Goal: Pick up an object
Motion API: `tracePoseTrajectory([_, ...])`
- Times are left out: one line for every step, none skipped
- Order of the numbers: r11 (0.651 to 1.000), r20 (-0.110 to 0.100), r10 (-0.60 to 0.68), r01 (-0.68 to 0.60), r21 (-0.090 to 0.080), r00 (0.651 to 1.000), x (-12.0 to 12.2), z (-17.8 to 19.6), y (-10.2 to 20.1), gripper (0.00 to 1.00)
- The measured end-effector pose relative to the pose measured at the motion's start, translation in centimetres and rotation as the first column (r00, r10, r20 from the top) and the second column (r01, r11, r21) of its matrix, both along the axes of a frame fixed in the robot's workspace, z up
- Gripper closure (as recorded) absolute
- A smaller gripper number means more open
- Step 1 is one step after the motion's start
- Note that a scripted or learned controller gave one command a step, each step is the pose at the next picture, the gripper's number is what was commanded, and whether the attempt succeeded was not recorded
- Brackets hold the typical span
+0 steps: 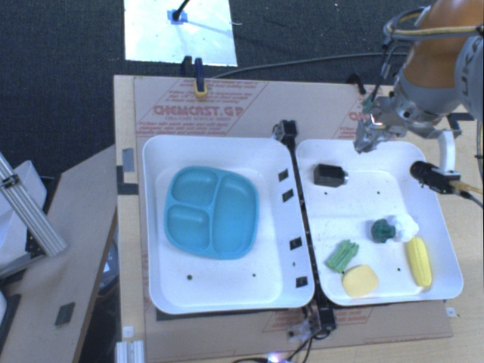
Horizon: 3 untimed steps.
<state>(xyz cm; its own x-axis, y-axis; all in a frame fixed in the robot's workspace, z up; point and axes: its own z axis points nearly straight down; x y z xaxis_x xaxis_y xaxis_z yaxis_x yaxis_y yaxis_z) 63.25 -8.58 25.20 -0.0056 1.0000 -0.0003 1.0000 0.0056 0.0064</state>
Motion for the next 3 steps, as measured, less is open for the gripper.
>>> tracePoseTrajectory([1.0,-0.006,0.002,-0.002,0.001,1.0,-2.2,0.3,4.6,1.0])
tracePoseTrajectory([1.0,-0.006,0.004,-0.004,0.002,1.0,-4.2,-0.7,10.6,1.0])
tracePoseTrajectory([1.0,-0.008,0.004,-0.004,0.002,1.0,-6.5,-1.8,15.5,1.0])
